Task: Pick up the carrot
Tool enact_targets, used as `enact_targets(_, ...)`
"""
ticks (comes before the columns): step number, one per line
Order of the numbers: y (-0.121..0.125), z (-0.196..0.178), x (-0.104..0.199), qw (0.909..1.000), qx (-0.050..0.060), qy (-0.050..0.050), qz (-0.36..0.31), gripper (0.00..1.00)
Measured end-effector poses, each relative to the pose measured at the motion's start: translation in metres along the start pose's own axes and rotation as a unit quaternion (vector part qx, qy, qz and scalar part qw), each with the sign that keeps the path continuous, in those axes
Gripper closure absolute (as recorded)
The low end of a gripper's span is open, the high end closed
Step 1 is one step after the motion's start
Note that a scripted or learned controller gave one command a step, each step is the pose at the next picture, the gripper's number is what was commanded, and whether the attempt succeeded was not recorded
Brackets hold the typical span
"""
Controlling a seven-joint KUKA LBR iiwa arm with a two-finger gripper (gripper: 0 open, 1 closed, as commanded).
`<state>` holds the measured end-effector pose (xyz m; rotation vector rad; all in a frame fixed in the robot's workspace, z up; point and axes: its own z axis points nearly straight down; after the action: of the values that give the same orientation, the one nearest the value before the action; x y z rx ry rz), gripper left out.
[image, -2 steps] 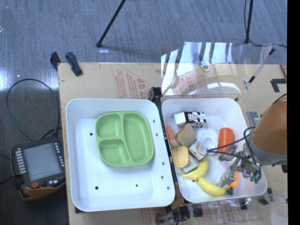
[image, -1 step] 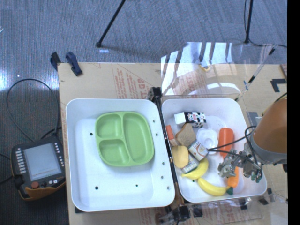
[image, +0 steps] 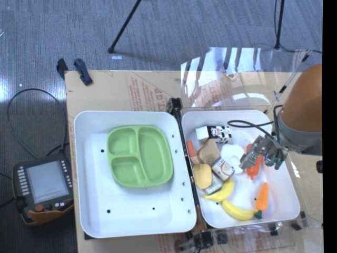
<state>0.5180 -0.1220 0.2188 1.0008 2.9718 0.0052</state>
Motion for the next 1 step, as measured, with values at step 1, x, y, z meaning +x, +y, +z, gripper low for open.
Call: enact_targets(1, 0.0497, -0.0259, 0.0233, 0.9906, 0.003, 0.003, 0.137, 1.0)
